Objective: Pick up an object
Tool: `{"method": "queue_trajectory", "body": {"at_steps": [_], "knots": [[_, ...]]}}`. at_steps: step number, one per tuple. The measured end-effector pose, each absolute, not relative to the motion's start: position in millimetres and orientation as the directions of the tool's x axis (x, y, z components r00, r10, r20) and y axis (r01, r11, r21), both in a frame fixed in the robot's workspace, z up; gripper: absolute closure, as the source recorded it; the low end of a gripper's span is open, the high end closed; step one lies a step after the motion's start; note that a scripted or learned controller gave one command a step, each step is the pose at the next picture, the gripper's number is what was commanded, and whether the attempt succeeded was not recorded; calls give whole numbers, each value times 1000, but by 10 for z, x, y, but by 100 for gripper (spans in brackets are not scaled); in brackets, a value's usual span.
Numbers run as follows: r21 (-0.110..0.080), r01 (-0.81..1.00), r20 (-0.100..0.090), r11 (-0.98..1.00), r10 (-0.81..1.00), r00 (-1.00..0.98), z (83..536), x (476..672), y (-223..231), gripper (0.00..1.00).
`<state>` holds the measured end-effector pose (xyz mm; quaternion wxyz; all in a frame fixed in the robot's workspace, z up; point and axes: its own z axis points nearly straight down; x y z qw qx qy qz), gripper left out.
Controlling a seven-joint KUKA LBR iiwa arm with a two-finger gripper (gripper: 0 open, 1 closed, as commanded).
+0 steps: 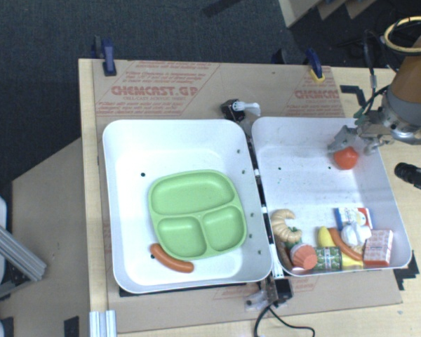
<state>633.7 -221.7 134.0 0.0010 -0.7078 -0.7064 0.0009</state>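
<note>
Notably, you had the gripper [352, 143] just above the round red object [346, 159], jaw state indiscernible, so it risked rolling away.

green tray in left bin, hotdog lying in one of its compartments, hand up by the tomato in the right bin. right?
One thing is off. The camera view shows the hotdog on the left bin floor, just outside the green tray at its near-left corner, not in a compartment. The rest holds: the tray is in the left bin, and the hand is by the tomato in the right bin.

Blue clamps [108, 53] pin brown cardboard [196, 86] down.
</note>
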Motion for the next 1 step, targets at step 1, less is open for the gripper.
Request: {"method": "queue_trajectory", "body": {"at_steps": [1], "knots": [[-5,1000,4,2,1000,-2,896,6378,-2179,0]]}}
